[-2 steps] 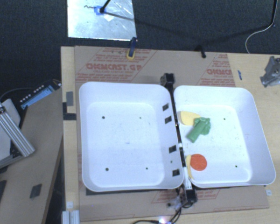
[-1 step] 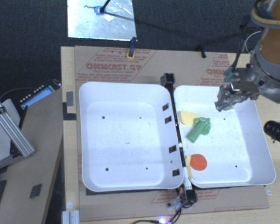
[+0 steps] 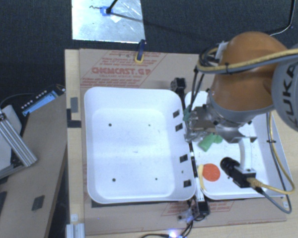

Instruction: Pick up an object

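Apparently mid-attempt: end effector (image 3: 197, 128) low in right bin (image 3: 268, 148), near green object (image 3: 208, 142). Cannot tell any grasp. Lifting left to do.

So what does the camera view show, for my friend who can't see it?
A grey and orange robot arm reaches from the right over the right bin, its tool low beside a green thing. An orange disc lies nearer the front. The left bin sits alongside.
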Tool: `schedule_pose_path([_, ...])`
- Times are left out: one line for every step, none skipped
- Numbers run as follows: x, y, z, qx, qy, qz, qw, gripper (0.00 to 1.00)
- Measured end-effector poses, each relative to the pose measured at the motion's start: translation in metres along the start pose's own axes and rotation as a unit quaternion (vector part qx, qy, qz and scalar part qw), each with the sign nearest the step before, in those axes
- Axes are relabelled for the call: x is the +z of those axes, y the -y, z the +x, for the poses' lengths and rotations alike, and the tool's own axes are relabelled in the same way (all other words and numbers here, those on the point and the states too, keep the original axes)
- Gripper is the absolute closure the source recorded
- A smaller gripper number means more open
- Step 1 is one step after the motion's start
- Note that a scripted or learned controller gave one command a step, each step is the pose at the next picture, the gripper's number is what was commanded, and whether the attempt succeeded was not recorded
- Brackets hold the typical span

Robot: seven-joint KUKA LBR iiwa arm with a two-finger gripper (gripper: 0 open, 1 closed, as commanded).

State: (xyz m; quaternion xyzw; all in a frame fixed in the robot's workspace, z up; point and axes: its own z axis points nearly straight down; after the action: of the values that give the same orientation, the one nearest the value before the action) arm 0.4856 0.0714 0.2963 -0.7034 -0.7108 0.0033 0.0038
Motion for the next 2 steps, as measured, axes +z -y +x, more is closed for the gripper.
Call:
schedule_pose_path([-0.151,-0.001,0.037,0.001,-0.003,-0.015,0.9999,1.00])
schedule_pose_path([-0.177,0.000,0.095,0.000,-0.002,-0.008,1.0000,1.00])
